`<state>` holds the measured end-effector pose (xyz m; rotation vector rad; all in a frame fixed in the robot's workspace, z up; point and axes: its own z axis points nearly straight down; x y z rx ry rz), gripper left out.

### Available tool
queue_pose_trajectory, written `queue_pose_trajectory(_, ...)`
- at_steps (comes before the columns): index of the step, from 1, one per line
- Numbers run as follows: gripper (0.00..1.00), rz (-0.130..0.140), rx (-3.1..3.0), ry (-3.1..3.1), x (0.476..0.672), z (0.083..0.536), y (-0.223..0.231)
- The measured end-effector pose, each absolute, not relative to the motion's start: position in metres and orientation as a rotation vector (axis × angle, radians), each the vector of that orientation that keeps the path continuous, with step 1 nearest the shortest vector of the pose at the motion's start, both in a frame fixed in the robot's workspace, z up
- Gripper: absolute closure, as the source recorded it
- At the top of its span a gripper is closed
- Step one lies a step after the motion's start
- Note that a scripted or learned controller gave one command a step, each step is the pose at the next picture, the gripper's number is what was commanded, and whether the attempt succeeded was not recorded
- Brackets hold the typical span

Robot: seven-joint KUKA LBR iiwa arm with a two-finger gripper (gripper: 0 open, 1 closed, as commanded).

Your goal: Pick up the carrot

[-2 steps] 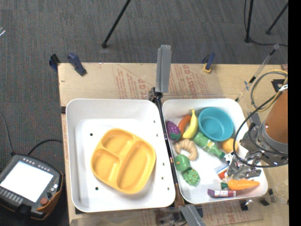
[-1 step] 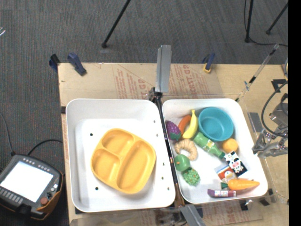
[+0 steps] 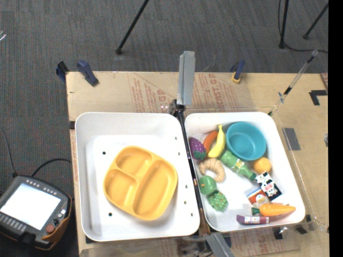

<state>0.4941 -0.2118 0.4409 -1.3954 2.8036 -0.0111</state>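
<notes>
two shallow white bins side by side on a cardboard-covered tabletop (image 3: pixel 134 92). in the left bin (image 3: pixel 86 143), a yellow divided plate (image 3: pixel 140 182) with three compartments, lying flat near the middle. in the right bin (image 3: pixel 286 159), a crowd of toy foods. carrot (image 3: pixel 275 210) lying on its side in the near right corner, thick end toward the left, tip toward the bin's right wall, just above a purple marker-like stick (image 3: pixel 251 219) along the near wall. just beside the carrot's thick end, a small red-and-white carton (image 3: pixel 256 197), and above that a cow-patterned box (image 3: pixel 267 184). teal bowl (image 3: pixel 246 140) upright toward the far side, with a banana (image 3: pixel 217 142) touching its left rim and an orange-red piece (image 3: pixel 210 140) tucked behind the banana. purple eggplant (image 3: pixel 197 148) against the left wall. green bottle (image 3: pixel 237 165) tilted below the bowl, an orange (image 3: pixel 262 165) near its right end. beige ring-shaped pretzel (image 3: pixel 212 168) in the middle, green apple (image 3: pixel 207 184) below it, bumpy green broccoli-like piece (image 3: pixel 217 201) nearer still. upright grey post (image 3: pixel 186 79) standing at the far end of the seam between the bins. blue clamps (image 3: pixel 87 72) on the tabletop's far edge. tablet-like pendant (image 3: pixel 33 206) with a lit screen on the floor at lower left. gripper state: cannot tell.
</notes>
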Motion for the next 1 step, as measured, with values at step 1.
queue_pose_trajectory(1, 1.00, 0.026, -1.701, 2.646, 0.5945, 0.2494, -0.2082)
